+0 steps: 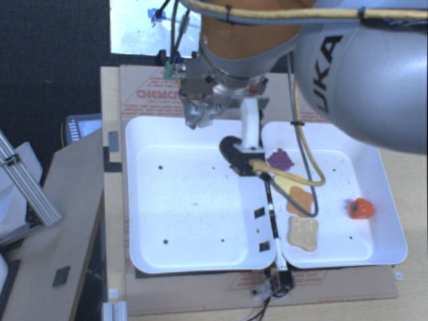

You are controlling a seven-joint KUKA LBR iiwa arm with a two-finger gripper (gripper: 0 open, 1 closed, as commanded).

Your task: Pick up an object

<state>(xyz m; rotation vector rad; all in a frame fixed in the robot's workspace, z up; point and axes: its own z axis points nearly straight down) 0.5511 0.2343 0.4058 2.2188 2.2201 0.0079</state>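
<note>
Four small things lie in the bin on the view's right [341,179], and any of them could be your pick. A purple lump [281,159] sits at the far end, close to the wall shared with the other bin. Nearer the camera along that same wall you find an orange-tan piece [301,199]. A pale toast-shaped slice [303,233] lies just beside it toward the near rim. A red-orange round piece [361,208] rests well apart from those three, out by the bin's outer side.

Your gripper [199,112] hangs over the far rim of the bin on the view's left [187,206], toward the end where the two bins meet. It is well apart from all four things, with the purple lump the nearest. From this angle you cannot tell whether it is spread or closed, because the wrist above covers most of it. The arm [361,59] comes in from the view's right, its orange band [261,5] at the top of the view. Both bins rest on a cardboard sheet [150,95] with red print, laid on the counter [414,206].
</note>
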